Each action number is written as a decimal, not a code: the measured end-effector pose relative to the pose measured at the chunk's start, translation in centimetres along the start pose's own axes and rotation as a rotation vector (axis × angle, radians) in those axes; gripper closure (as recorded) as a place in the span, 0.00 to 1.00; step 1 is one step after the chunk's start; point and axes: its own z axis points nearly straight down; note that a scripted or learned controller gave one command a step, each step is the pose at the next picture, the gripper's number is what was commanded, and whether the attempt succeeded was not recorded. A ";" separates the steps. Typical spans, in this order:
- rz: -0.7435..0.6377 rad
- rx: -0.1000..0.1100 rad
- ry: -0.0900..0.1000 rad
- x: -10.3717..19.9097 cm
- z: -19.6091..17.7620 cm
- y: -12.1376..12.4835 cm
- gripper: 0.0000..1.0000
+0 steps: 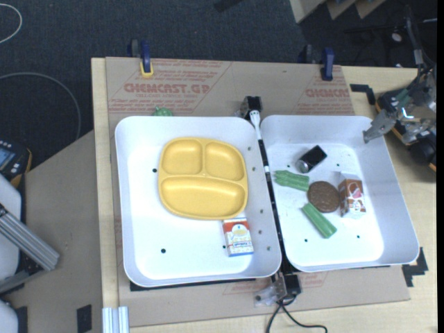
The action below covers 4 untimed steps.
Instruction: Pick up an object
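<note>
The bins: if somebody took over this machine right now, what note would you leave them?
Gripper: at the right bin's upper right corner, holding nothing visible.
Right bin: black object, two green pieces, brown disc, red-and-white packet.
Left bin: yellow divided plate, small red-and-white carton.
Done: nothing picked yet.
Left: choose an object, grasp, lift.

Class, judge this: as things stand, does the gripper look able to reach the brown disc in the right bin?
Probably yes. The gripper sits at the right bin's far right corner, and the brown disc lies uncovered, though green pieces and a carton crowd it.
</note>
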 end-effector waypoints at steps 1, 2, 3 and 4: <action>-0.001 -0.014 -0.005 1.1 -11.3 -4.0 0.00; -0.002 -0.021 -0.008 2.4 -27.0 -6.2 0.00; -0.002 -0.008 -0.005 2.4 -27.2 -6.1 1.00; 0.007 0.009 0.002 -0.8 -18.5 -12.5 1.00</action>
